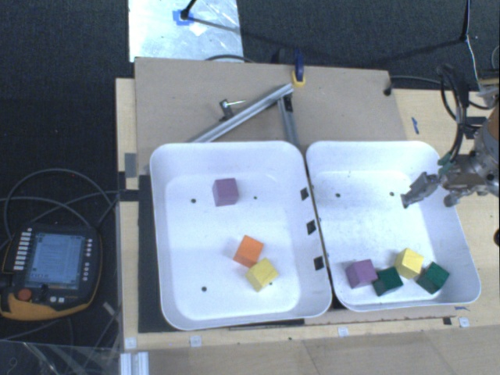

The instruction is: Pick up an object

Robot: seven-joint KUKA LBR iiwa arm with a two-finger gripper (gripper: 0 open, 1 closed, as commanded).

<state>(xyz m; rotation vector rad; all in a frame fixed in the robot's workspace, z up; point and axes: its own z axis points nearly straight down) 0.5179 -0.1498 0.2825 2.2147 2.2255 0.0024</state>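
Gripper (pixel 431 190) over right bin (pixel 469 264), nothing between the fingers yet.

Jaws look spread apart w/ no block in them. Nearest picks sit along the right bin's front edge: purple cube (pixel 361 273), dark green cube (pixel 387 281), yellow cube (pixel 408 262), 2nd green cube (pixel 433 276), all packed close. You'd do best going for the purple one at the cluster's end, since its outer side is free; come straight down, centre it btwn fingers. Arm reaches in from the right, wrist above the bin's far right rim, fingers pointing inward.
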